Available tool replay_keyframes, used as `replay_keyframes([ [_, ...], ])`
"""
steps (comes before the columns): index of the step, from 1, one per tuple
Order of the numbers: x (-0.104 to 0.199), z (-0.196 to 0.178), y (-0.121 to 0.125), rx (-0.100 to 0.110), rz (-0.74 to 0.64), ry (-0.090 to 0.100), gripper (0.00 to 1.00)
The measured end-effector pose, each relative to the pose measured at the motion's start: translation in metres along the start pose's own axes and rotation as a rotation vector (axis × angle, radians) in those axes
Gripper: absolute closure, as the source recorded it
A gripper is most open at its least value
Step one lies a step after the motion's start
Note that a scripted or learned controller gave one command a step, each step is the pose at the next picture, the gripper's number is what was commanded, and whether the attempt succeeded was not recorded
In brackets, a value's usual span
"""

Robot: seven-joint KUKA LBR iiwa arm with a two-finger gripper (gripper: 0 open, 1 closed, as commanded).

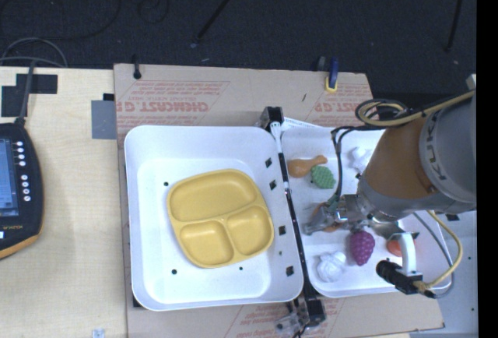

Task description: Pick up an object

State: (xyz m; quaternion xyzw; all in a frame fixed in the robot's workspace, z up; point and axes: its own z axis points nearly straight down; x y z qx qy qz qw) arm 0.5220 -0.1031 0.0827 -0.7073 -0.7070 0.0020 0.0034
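Note:
My gripper [325, 218] hangs low inside the right bin [299, 143], near its left wall. The grey arm with the orange band [397, 165] reaches in from the right and covers much of that bin. A brown drumstick toy [306, 167] and a green toy [322, 177] lie just beyond the gripper. Purple grapes [360, 246] lie close to its right, a little nearer the front. A white toy [331, 267] rests at the bin's front, and a red object [395, 247] peeks out beside the grapes. Nothing is visibly held.
The left bin [144, 173] holds a yellow divided plate [220, 216]. A raised divider [282, 204] separates the two bins. Another white object [359, 157] sits by the arm at the back. A handheld pendant [15, 188] lies at the far left of the bench.

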Motion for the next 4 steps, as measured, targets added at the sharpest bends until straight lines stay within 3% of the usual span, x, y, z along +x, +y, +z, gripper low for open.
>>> replay_keyframes([
  [1,-0.004,-0.013,0.001,0.001,0.008,0.0,1.0],
  [2,0.042,-0.15,-0.037,-0.011,-0.005,0.0,1.0],
  [3,0.143,-0.201,-0.039,-0.006,-0.01,0.0,1.0],
  [4,0.169,-0.265,-0.047,-0.007,-0.004,-0.002,1.0],
])
